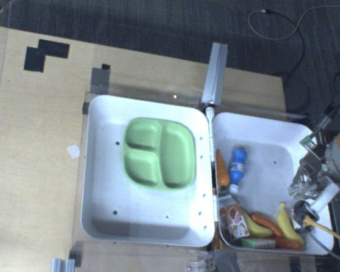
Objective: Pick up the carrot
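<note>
Green tray [159, 153], blue bottle [237, 167]

End effector [308, 193] low at camera view's right.

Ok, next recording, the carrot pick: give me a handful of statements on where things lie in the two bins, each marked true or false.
1. The carrot lies in the right bin, along its left wall. True.
2. The green divided plate sits in the right bin. False: it sits in the left bin.
3. The blue bottle lies just right of the carrot. True.
4. The hand is directly over the carrot. False: it is at the right side of the right bin, apart from the carrot.
5. The banana lies in the left bin. False: it lies near the front right corner of the right bin.
</note>
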You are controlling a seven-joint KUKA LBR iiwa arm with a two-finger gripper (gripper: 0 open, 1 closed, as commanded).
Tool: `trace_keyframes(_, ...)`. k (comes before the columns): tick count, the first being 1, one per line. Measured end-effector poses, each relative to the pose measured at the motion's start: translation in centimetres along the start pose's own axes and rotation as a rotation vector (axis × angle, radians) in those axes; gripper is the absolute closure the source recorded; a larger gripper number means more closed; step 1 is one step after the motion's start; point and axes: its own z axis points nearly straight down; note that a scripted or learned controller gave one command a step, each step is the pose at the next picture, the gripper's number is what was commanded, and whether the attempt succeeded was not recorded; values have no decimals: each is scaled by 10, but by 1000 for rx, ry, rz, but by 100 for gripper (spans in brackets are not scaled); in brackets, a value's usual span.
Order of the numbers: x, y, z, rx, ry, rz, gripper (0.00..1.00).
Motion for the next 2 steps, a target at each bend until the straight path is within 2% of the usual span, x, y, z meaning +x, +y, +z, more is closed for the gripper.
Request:
trace_keyframes(1, 16, 94, 42, 2, -2, -45, 100)
trace_keyframes(2, 18, 95, 35, 6, -4, -57, 100)
